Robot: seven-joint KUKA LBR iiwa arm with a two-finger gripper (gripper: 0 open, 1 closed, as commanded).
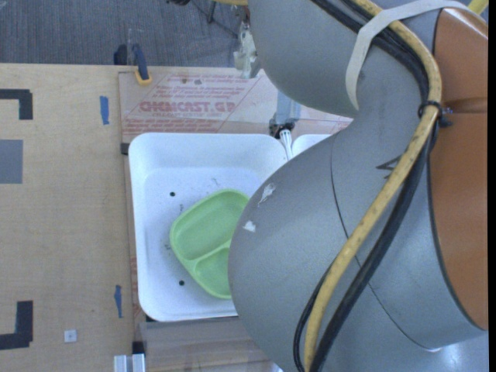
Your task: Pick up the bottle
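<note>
Pale wood makes up the bench top [62, 208] on the left, smooth and matt, marked with black tape corners [19, 103] and a flat grey patch [9, 161] at the edge. Short strips of blue tape [104, 109] sit near the board's right border, and an orange clamp [142, 72] grips its far edge. Beyond the bench lies a dark blue-grey carpeted floor [62, 14] with a fine weave. A clear sheet with red lettering [186, 107] lies flat just past the left bin [147, 177], which is shallow, white and round-cornered, its floor lightly scuffed and dotted with a few small black specks [172, 194]. Inside it rests a light green plastic plate [205, 235], glossy, rounded, with a raised ridge dividing it into compartments; its right part is covered by the arm. A sliver of the right bin's rim [310, 142] shows just beside the first bin. The grey arm [349, 231], smooth and bulbous with small white chips in its paint, looms over the right half of the scene. A yellow cable [387, 184] paired with a black one runs along its shell, held by a white strap [364, 45], and the orange band [465, 169] curves at the far right.
</note>
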